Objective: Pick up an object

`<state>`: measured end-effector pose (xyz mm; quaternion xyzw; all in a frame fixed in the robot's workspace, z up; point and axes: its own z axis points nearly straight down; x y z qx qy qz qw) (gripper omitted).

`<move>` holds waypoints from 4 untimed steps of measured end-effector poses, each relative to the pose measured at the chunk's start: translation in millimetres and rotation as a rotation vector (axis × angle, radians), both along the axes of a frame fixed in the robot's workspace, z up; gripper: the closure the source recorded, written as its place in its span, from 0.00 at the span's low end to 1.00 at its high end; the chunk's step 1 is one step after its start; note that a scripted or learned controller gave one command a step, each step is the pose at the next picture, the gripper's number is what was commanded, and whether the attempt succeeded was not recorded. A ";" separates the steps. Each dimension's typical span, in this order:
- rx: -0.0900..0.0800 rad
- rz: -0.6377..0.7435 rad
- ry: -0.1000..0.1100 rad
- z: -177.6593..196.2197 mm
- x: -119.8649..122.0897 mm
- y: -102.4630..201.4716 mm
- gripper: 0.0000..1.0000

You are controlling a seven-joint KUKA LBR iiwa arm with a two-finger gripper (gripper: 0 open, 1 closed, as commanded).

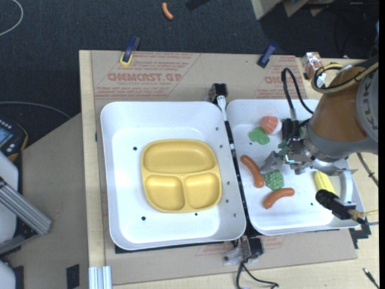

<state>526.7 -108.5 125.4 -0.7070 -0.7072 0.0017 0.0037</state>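
The right bin [264, 221] holds several toy foods. A sausage [252, 170] lies at its left, and a second sausage [278, 197] lies near the front. Between them sits a green broccoli piece [274, 179]. Further back lie a green leafy piece [260, 136] and a pink-orange piece [270, 124]. A yellow corn cob [323, 179] lies at the right, partly under the arm. My gripper [283, 159] hangs low over the bin's middle, just above the broccoli piece. I see nothing between its fingers.
The left bin [120, 125] holds a yellow three-compartment plate [180, 174]. Black clips [219, 93] sit where the bins meet. The grey and orange arm [340, 116] covers the right bin's far right side. Cables trail over the bin's back edge.
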 end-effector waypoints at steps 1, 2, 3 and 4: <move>-0.002 -0.002 -0.014 -37.8 3.0 -0.1 0.00; -0.006 -0.003 -0.019 -26.6 3.6 -1.2 1.00; -0.004 0.001 -0.012 25.4 3.4 9.2 1.00; -0.004 0.002 -0.013 71.4 8.0 16.4 1.00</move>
